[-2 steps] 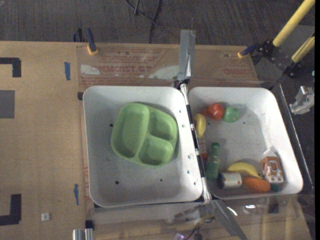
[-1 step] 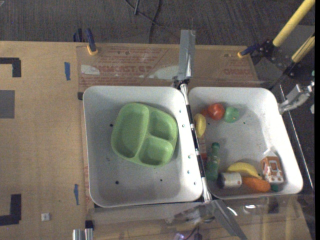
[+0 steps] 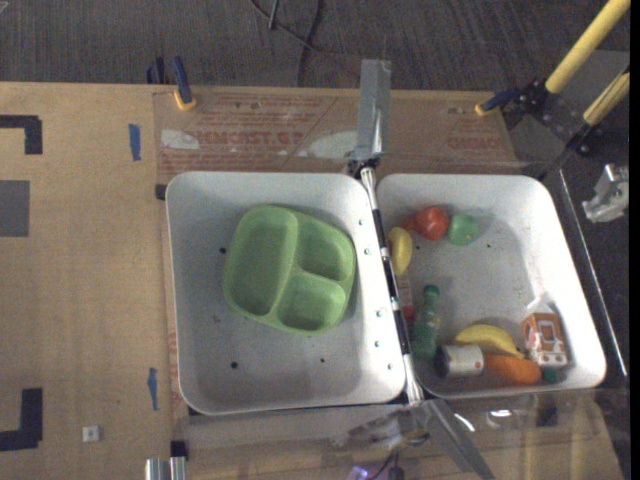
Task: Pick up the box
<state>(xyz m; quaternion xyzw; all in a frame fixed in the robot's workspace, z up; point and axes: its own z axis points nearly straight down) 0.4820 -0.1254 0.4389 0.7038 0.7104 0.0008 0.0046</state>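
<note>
- Left bin (image 3: 195, 368): holds one green three-compartment plate (image 3: 290, 268), lying flat, slightly rotated, towards the bin's upper middle.
- Right bin (image 3: 510, 258): holds all the small items, including the box.
- Box (image 3: 545, 336): small, orange and white with printing on top, lying near the right bin's lower right corner, close to the right wall. It looks tilted against the slope of the wall; I can't read the print.
- Orange carrot (image 3: 513, 369): lies just beside the box on its lower left, along the bottom wall. Whether it touches the box, I can't tell.
- Banana (image 3: 487, 337): left of the box, just above the carrot.
- Small can (image 3: 460, 359): lies on its side, below the banana's left end and left of the carrot.
- Green bottle (image 3: 427, 320): close to the wall between the bins, just beside the can.
- Yellow lemon-like fruit (image 3: 400, 250): against the same dividing wall, further up.
- Red tomato (image 3: 431, 222) and light green round fruit (image 3: 462, 229): side by side near the top left of the right bin, well apart from the box.
- Nothing lies on top of the box; its top face is exposed.
- End effector: I can't tell whether its fingers are spread or pressed together.
- Pale metal part (image 3: 608, 193): at the right edge, outside the right bin; I can't identify it.
- Wooden surface (image 3: 80, 268): carries both bins, with blue tape (image 3: 134, 141) on it and a blue-handled clamp (image 3: 180, 80) at its far edge.
- Yellow poles (image 3: 592, 36): top right, off the surface.
</note>
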